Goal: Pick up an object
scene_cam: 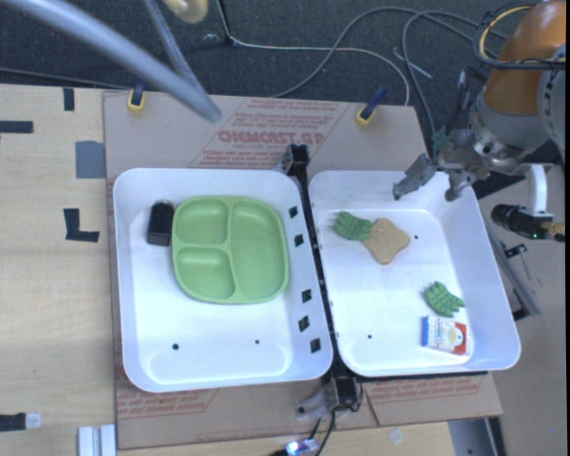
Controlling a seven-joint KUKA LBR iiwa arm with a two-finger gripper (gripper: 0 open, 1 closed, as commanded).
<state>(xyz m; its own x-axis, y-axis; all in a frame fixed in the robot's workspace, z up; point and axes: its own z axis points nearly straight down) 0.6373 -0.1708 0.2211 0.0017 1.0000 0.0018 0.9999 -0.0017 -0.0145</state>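
overhead, the gripper hung above the far right part of the right bin, its two fingers spread apart with nothing between them. inside that bin a tan cookie-shaped piece touched a green leafy piece on its left. nearer the bin's front right corner lay another green piece and, just below it, a small printed carton. left of that bin, the left bin held a green divided plate and a black block.
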